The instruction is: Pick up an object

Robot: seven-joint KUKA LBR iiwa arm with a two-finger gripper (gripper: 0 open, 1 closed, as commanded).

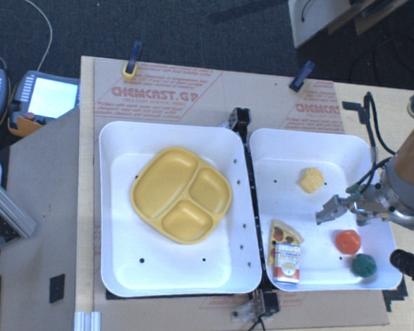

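Observation:
The right bin (293, 147) holds several small items. A lumpy yellow piece (311, 180) lies near its back. A red ball (348, 242) and a dark green ball (363, 265) sit at the front right. A pizza slice toy (285, 234) and a small red-and-white carton (287, 263) lie along the front left. My gripper (343, 216) hangs over the right side of this bin, just above and behind the red ball. It stands open, with one grey finger (327, 213) pointing left and nothing between the fingers.
The left bin (116, 254) holds a yellow divided plate (182, 193). A black divider clamp (240, 117) sits where the bins meet at the back. Blue clips (132, 57) hold the cardboard sheet underneath. Monitors (48, 97) stand at the far left.

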